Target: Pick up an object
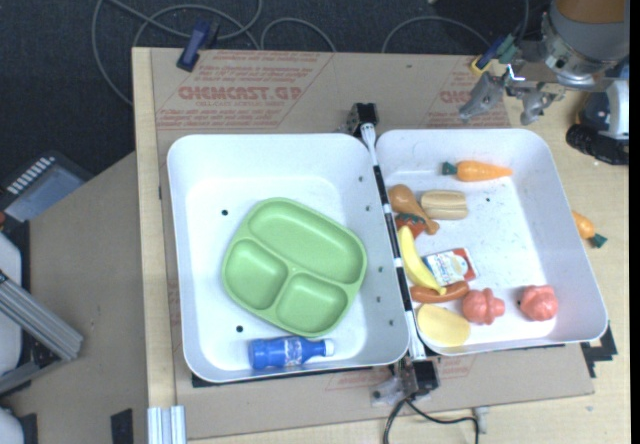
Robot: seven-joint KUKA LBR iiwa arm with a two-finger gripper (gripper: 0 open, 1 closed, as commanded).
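My gripper (505, 100) hangs above the far edge of the right bin (560, 192), at the upper right, with its fingers spread and nothing between them. Below it in that bin lie an orange carrot (478, 170), a bun-like hot dog (444, 204), a brown drumstick (410, 205), a yellow banana (415, 260), a red-and-white packet (448, 265), a red sausage (440, 293), a yellow slice (443, 325) and two red lumpy fruits (484, 306) (539, 303).
The left bin (195, 192) holds a green divided plate (293, 266) and a blue bottle (289, 353) lying on its side near the front wall. A small orange object (584, 227) lies on the bench right of the right bin. Cables run across the dark floor behind.
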